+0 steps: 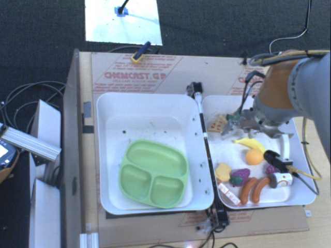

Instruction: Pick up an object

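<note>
You had the grey arm's gripper (pixel 231 128) hanging over the far part of the right-hand white plastic bin (pixel 299 203); whether it was released or clenched I cannot tell, and nothing showed in its grasp. The toys lay near the front: a curved yellow banana (pixel 248 143) touching a round orange fruit (pixel 254 157), a purple grape bunch (pixel 239 174), two red sausages (pixel 253 188). You'd probably have done best taking the banana, nearest the gripper, squarely across its narrow body. The green divided tray (pixel 153 173) sat in the left bin (pixel 106 154).
</note>
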Controlling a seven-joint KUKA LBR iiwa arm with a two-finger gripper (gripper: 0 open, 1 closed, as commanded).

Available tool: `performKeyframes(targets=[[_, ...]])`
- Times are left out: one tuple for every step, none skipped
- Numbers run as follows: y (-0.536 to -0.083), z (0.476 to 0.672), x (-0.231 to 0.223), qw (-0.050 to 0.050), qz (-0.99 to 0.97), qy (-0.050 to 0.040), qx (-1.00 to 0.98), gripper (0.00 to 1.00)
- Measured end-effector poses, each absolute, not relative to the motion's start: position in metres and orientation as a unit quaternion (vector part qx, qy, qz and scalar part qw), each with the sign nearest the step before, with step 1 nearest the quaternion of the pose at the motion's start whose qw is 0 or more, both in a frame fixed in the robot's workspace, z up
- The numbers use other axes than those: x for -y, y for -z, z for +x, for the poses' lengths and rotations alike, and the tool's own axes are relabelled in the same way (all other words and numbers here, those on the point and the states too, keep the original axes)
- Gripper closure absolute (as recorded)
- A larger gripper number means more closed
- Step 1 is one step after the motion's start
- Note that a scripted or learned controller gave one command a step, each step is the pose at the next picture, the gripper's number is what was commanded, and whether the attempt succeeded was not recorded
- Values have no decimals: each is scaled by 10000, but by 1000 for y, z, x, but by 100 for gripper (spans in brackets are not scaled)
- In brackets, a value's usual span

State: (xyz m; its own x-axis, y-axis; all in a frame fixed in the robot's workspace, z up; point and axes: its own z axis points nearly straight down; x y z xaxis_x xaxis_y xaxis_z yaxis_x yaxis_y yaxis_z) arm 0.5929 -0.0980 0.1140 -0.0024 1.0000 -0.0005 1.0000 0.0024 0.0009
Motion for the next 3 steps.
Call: performKeyframes(targets=[[-85, 562, 97, 8, 7064, -8, -7078, 0], [-84, 487, 83, -4, 7067, -3, -7075, 0], [-84, 537, 86, 9, 7063, -7, -7080, 0]])
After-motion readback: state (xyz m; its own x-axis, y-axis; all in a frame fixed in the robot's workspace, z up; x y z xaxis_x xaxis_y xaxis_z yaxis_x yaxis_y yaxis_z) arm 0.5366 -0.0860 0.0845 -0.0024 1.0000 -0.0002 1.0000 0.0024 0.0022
